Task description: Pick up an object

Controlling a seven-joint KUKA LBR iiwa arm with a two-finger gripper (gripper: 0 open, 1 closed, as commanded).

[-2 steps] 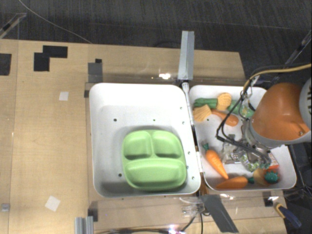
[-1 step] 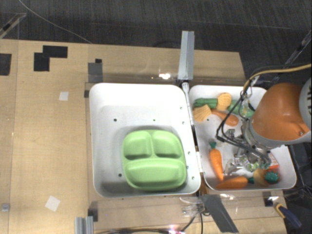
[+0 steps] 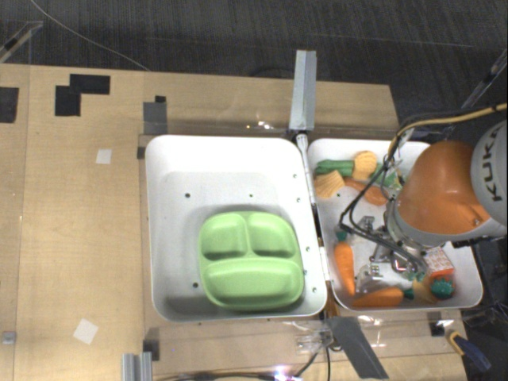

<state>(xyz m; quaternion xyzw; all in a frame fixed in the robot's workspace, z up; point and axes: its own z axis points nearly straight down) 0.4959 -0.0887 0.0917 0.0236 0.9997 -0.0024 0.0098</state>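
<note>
Surface [image 3: 71,236]: pale wood-grain board, flat, with black square marks near its far left corner and small pale tags.
Left bin [image 3: 171,213]: shallow white tub, smooth plastic, rounded corners; touches the right bin along a shared edge.
Green tray [image 3: 251,259]: matte light-green plastic, rounded rectangle with three compartments, lying flat in the near half of the left bin.
Right bin [image 3: 473,292]: same white tub, much of it covered by the arm.
Arm [image 3: 444,189]: grey body with a glossy orange band, cables looped around the wrist (blocks the bin's middle and right).
End effector [image 3: 379,272]: metal fingers low among the toys; grip state cannot tell, cables and brackets hide it.
Carrot at front [image 3: 379,298]: smooth orange, tapered, lying along the near wall, just beside the fingers.
Second carrot [image 3: 344,265]: orange, lying lengthwise by the left wall.
Far-corner toys: green piece [image 3: 334,167], tan round piece [image 3: 364,163], tan wedge [image 3: 329,184].
</note>
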